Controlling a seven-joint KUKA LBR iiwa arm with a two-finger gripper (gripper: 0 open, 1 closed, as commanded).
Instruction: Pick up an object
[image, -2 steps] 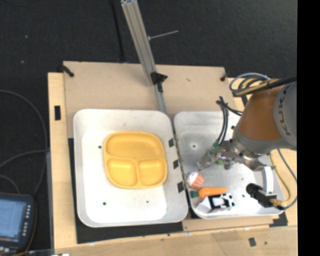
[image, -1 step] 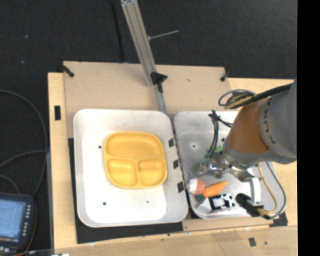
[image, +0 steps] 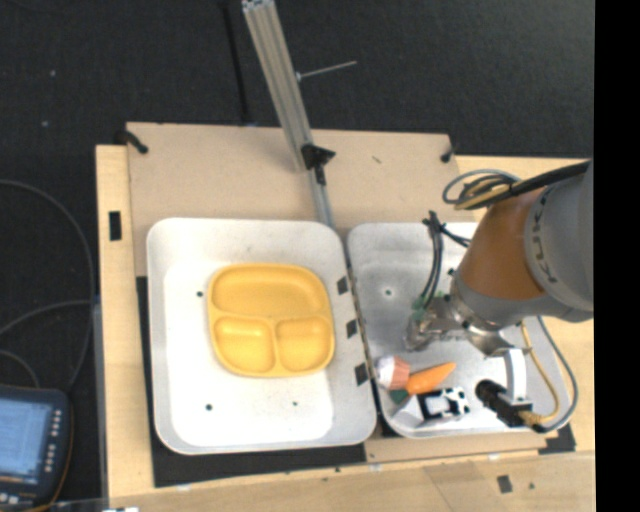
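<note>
Over the right bin (image: 385, 255) the arm (image: 520, 260), grey with an orange band, reaches down, its gripper (image: 428, 328) apparently poised for a pick; whether it grasps anything I cannot tell. The left bin (image: 180, 300), smooth white plastic, holds a glossy yellow tray (image: 270, 318) with three compartments. A tapered orange carrot (image: 428, 378) lies just below the gripper, beside a small black-and-white toy (image: 443, 404).

Yellow divided tray (image: 270, 318) in left bin (image: 180, 260); hand (image: 425, 325) above carrot (image: 428, 378) in right bin (image: 385, 260).

Two white bins (image: 170, 300), one yellow tray (image: 270, 318), one carrot (image: 430, 377).
</note>
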